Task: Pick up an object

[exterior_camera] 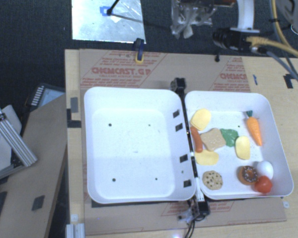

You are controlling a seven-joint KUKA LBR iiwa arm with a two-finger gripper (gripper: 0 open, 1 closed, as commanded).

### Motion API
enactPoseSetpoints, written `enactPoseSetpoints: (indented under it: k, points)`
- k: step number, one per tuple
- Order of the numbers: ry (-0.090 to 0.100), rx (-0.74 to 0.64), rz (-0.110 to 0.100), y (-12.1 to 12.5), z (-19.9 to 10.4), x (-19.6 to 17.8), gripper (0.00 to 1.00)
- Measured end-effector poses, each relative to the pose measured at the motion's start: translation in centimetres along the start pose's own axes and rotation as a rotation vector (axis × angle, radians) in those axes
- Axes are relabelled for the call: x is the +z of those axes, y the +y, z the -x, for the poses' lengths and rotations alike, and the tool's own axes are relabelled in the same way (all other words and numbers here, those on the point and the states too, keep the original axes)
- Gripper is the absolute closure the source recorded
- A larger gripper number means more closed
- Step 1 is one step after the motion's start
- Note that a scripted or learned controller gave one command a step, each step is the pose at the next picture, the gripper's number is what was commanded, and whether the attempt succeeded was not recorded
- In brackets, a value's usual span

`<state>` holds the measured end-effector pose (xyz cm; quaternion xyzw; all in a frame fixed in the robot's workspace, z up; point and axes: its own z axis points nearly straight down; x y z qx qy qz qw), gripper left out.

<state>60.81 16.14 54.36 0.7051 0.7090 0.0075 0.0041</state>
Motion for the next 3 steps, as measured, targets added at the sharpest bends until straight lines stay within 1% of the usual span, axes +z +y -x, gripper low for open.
enactPoseSetpoints:
  k: [1,2,3]
  points:
    - [-0.008,-0.002,-0.032,-0.7,-5.1,19.3,1.00]
    - [0.002,-0.001,0.002,-0.3,-5.5,4.2,1.00]
    - [-0.007,-0.002,-0.025,-3.3,-7.3,13.6,1.00]
